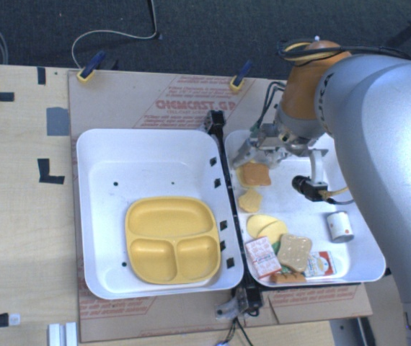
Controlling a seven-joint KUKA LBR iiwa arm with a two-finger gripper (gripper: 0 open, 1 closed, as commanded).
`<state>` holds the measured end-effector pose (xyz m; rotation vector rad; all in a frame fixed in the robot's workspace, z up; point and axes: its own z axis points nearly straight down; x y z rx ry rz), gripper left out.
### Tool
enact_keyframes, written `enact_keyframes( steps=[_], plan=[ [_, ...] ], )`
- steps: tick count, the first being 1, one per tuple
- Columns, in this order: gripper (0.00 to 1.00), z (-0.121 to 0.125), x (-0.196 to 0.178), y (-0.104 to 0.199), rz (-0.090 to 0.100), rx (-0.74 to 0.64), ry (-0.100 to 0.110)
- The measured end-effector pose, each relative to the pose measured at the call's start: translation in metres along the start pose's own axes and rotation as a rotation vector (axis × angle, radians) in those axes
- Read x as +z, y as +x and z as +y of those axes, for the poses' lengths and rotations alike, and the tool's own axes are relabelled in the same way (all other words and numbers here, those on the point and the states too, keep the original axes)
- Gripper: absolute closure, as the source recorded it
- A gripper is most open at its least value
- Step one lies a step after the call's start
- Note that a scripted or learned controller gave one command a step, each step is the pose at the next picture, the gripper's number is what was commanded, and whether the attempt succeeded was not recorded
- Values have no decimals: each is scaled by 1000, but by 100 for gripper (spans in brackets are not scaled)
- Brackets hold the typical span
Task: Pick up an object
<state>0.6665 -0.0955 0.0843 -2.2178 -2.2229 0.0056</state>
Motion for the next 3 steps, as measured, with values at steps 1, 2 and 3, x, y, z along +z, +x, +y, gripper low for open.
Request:
enact_keyframes(
  steps=[1,2,3],
  plan=[
    [0,-14,0,0,0,1,-3],
    [0,-10,0,0,0,1,-3],
    [100,-10,-11,0,0,0,-5]
  ],
)
